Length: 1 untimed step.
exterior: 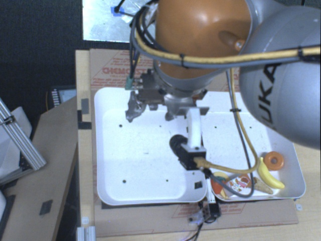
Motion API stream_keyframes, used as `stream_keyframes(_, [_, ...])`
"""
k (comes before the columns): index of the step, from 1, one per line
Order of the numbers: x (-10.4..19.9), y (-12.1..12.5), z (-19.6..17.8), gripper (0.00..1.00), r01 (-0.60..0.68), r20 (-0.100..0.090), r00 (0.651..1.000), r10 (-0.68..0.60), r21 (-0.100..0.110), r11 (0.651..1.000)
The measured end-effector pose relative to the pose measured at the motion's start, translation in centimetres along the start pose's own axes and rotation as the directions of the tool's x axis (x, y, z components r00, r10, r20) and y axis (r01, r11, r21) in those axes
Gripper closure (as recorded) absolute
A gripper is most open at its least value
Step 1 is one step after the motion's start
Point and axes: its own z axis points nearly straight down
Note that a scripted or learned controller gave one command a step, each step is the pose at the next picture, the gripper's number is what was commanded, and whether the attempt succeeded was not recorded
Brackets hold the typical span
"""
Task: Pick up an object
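Gripper (pixel 150 109) at frame centre over left bin (pixel 120 185); I can't tell its state. Banana (pixel 268 177) lower right.

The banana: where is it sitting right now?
The banana lies in the right bin, near its front right corner, just below an orange round object.

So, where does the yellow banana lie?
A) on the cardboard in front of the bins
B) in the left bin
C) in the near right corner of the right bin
C: the banana lies in the right bin, at its near right corner, beside an orange round thing.
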Motion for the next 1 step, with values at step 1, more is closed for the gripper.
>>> stream_keyframes(1, [0.00, 0.00, 0.00, 0.00, 0.000, 0.000, 1.000, 0.000, 0.000, 1.000])
